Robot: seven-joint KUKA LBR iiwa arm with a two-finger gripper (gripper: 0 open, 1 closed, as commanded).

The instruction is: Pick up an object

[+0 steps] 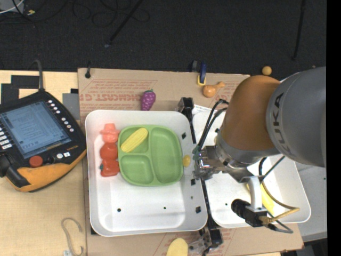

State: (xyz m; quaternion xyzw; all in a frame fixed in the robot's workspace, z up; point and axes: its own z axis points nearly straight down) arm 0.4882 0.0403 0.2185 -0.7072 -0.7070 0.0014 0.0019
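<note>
Hovering low over the wall shared by the two bins, the gripper (pixel 202 165) sits about midway along that wall. The grey arm (pixel 266 121) reaches in from the right and covers most of the right bin (pixel 301 188). Gripper state: cannot tell, since the wrist body hides it from this angle. Candidate objects all lie in the left bin (pixel 138 217). A green divided plate (pixel 160 161) occupies the far half of that bin, its right rim near the bin's right wall. A yellow corn cob (pixel 133 138) lies tilted in the plate's far-left compartment. A small yellow piece (pixel 186 160) sits at the plate's right rim, between the plate and the bin's right wall, just beside the gripper; what it is cannot be made out. A toy figure (pixel 109 156), pale pink at its far end and red at its near end, lies along the plate's left side near the bin's left edge; one piece or two, cannot tell. Outside the bins, on the cardboard sheet (pixel 117 89) beneath them: a purple grape bunch (pixel 148 99) just beyond the left bin's far edge, an orange-yellow gourd-shaped toy (pixel 211 89) beyond the right bin's far edge, and a rounded yellow object (pixel 177 247) at the sheet's near edge, in line with the shared wall. On the bench (pixel 32 212), a teach pendant (pixel 34 137) rests left of the left bin, and a metal hook (pixel 72 233) lies off that bin's near-left corner.
</note>
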